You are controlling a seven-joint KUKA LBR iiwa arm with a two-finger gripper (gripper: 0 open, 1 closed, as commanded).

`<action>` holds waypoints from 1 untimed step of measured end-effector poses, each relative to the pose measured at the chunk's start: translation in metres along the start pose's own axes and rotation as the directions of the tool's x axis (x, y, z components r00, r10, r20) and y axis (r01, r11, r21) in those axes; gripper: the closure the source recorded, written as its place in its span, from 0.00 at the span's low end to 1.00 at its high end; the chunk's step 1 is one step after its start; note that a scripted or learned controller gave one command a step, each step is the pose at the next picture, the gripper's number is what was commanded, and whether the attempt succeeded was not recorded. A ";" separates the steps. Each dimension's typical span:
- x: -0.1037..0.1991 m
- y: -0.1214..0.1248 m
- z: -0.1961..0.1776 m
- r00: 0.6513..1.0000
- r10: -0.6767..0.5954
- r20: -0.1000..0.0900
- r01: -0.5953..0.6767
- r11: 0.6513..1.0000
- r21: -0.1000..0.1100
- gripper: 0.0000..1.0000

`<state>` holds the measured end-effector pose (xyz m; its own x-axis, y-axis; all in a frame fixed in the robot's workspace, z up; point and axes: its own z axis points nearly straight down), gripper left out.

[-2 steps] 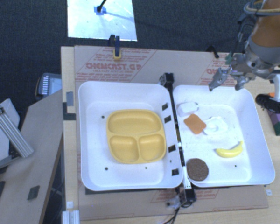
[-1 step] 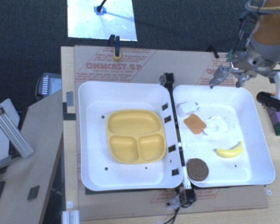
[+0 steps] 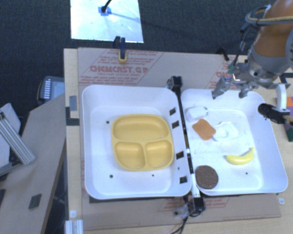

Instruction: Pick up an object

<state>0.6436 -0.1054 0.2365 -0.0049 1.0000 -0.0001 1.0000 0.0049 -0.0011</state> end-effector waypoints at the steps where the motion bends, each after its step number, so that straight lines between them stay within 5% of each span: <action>1: -0.001 -0.003 0.042 1.000 0.003 0.000 -0.003 1.000 0.000 0.00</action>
<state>0.6409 -0.1065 0.1946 -0.0017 1.0000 -0.0003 1.0000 0.0017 -0.0012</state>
